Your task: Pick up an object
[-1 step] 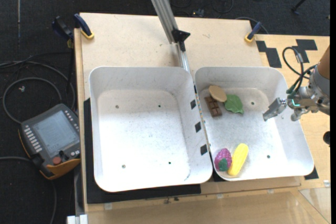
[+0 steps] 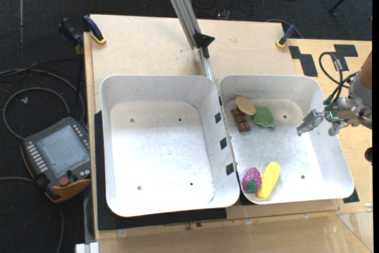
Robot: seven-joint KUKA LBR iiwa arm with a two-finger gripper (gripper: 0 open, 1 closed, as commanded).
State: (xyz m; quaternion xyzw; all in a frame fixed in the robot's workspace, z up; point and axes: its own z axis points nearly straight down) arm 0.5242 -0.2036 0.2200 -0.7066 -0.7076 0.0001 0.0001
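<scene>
The right bin (image 2: pixel 314 183) holds several small objects. A tan round piece (image 2: pixel 245 105), a brown chocolate bar (image 2: pixel 241 121) and a green leafy item (image 2: pixel 264 117) lie together near its back left. A purple berry-like item (image 2: pixel 251 179) and a yellow corn-like item (image 2: pixel 269 179) sit side by side at its front left. My gripper (image 2: pixel 320 125) hovers over the bin's right side, well to the right of the green item. It is open, with nothing between its fingers (image 2: pixel 308 122).
The left bin (image 2: pixel 118 121) stands beside the right one, sharing a middle wall. A metal pole (image 2: pixel 180 0) slants from the back down to the bins' junction. Yellow clamps (image 2: pixel 96 32) hold the bench's back corners. A teach pendant (image 2: pixel 56 154) lies on the floor to the left.
</scene>
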